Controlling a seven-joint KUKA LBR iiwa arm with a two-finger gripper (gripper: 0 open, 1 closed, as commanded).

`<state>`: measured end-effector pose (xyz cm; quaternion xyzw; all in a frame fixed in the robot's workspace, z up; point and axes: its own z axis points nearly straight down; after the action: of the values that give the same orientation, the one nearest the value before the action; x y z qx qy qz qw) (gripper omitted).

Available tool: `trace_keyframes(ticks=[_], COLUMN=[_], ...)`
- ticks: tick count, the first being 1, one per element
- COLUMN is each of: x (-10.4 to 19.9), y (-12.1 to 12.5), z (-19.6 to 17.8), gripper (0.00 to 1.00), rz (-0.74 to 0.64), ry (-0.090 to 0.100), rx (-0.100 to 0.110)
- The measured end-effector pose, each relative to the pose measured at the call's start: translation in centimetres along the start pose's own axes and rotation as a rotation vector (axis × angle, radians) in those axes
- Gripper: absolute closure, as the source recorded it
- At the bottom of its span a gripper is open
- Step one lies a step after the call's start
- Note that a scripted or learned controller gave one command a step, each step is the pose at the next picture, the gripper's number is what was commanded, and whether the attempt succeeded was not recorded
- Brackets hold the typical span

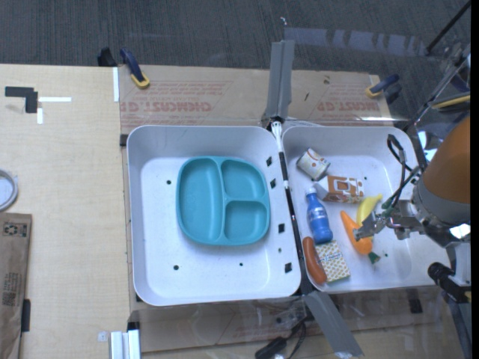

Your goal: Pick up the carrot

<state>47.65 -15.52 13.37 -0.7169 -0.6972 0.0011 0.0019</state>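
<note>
We saw the claw (372, 228) at the carrot (355, 232), grip unclear; the banana (367, 208) touching it might be grabbed instead.

Carrot (355, 232): orange, short, tapered. Lies flat on floor of right bin, toward its right-centre. Long axis runs diagonal, narrow end pointing up-left, thick end down-right. Sits just right of blue bottle, just below yellow banana, which nearly touches its upper part. Gripper fingertips overlap its middle-right side; whether they clasp it, cannot tell.
</note>
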Motion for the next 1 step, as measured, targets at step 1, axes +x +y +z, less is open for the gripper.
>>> trace_keyframes(ticks=[1], x=[1.1], y=[-0.05], z=[4.34], gripper=[0.0], rz=[-0.009], ry=[0.0], rx=[0.0])
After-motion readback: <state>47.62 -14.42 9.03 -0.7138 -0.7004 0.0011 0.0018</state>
